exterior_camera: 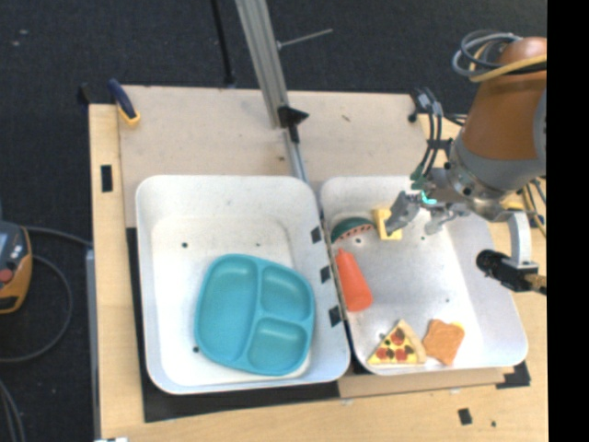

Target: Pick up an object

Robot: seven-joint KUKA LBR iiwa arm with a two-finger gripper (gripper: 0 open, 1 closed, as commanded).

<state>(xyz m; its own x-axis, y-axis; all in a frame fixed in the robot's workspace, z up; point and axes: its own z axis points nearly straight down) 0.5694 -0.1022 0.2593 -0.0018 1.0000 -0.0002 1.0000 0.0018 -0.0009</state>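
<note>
While the gripper (406, 214) hangs over the far part of the right bin (479, 325), its fingers point toward a small yellow block (387, 224), which sits at their tips; the view is too coarse to say whether the block lies between them or just beside them, and I cannot tell how wide the fingers stand. Taking the right bin as the landmark: the yellow block lies near its far left corner, and just left of the block, against the bin's left wall, sits a round green and white object (349, 229). An orange cylinder (352, 280) lies along the same left wall, nearer the camera. At the bin's near edge rest a pizza slice (398, 345) and, just right of it, an orange piece that looks like toast (444, 341); the two are close, perhaps touching. The middle and right of the bin floor are bare white, giving open room there. The arm (502, 122), grey with an orange band, comes in over the bin's far right corner.

Left of the right bin, sharing a wall line with it, is the left bin (166, 210), holding a blue divided plate (255, 313) toward its near side. Beyond both bins the wooden bench (202, 132) runs back, with a metal post (262, 49) rising from just behind the gap between the bins. Around the bench is dark floor (92, 26).
</note>
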